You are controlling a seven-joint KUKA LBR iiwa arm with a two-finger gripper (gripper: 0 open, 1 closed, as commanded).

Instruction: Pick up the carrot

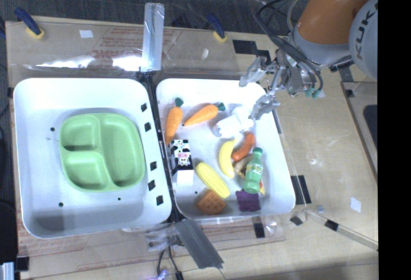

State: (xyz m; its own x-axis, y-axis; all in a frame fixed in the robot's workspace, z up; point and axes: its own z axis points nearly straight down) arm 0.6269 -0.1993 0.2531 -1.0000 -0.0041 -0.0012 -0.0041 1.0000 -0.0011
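From above, the metal pincer point(266, 89) hangs over the right bin's point(282, 163) far right corner, fingers apart, holding nothing. The smooth, tapered orange carrot point(200, 114) lies in that bin's far left part, beside a second carrot point(173, 123).

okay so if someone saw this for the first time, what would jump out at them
The bright green divided plate sitting alone in the left bin. Beside it, the right bin is crowded with toy food, two orange carrots at its far end. The claw hangs over that bin's far right corner.
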